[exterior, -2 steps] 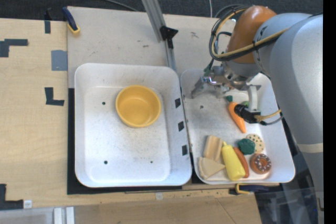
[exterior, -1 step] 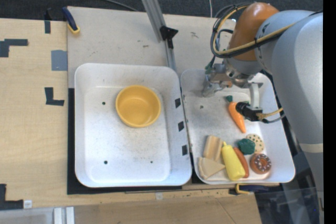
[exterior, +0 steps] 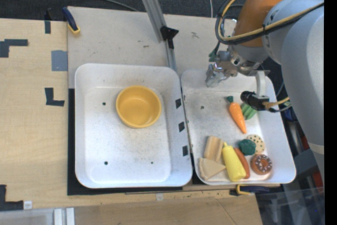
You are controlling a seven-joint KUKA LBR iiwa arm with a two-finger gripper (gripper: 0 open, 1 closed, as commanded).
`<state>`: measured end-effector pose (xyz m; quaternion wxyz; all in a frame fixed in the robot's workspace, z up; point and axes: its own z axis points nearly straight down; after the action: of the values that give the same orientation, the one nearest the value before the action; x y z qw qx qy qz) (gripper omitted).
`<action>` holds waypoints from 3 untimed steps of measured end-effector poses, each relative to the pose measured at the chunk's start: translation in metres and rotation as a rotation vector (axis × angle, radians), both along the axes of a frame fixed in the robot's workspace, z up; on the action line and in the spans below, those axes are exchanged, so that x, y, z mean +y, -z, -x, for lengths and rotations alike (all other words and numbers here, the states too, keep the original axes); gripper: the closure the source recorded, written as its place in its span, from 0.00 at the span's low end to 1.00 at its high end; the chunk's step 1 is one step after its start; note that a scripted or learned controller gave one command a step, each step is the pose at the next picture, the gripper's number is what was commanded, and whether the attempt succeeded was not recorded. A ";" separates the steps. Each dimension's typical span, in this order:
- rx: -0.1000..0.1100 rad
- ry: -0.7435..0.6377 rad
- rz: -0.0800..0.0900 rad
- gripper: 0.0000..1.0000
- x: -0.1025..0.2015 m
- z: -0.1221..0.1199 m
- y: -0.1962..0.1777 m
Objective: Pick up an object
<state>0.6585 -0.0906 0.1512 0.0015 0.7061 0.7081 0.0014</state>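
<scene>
Camera view: grey arm [exterior: 295,55] comes in from 3 o'clock, with the orange band above the wrist. The gripper [exterior: 212,79] hangs over the right bin [exterior: 205,113] at its 11 o'clock corner, just inside the far rim. Nothing shows between its tips. How wide it is spread I can't tell from this slant.

Nearest candidate is the carrot [exterior: 238,117]. It is orange and tapered, with a small dark green stub at the thick end. It lies flat near the bin's middle, stub toward 11 o'clock and tip toward 5 o'clock. It sits at roughly 5 o'clock from the gripper, apart from it and not touched. A light green ribbed piece [exterior: 248,111] lies just beside the carrot at 3 o'clock (can't tell what it is).

Everything else is bunched along the bin's 6 o'clock edge:
- two tan wedges [exterior: 213,148], one behind the other
- a yellow bottle [exterior: 234,162] leaning against them
- a red sausage [exterior: 244,160] tucked against the bottle's 3 o'clock side
- a dark green lump [exterior: 246,146]
- a pale speckled cookie [exterior: 256,140]
- a brown donut [exterior: 261,164] at the 5 o'clock corner

The left bin [exterior: 79,113] holds a yellow bowl [exterior: 138,106]. It stands upright with its mouth up, a little toward 12 o'clock from the middle and well apart from the gripper. Both bins are white and speckled, and they touch along their shared edge.
</scene>
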 end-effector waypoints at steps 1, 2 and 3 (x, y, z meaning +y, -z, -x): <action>-0.002 0.001 0.001 1.00 -0.003 -0.003 -0.064; -0.001 0.001 0.001 1.00 -0.003 -0.004 -0.117; 0.006 -0.002 -0.001 1.00 0.045 0.017 -0.116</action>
<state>0.6411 -0.0459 0.2677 -0.0010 0.7053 0.7089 -0.0004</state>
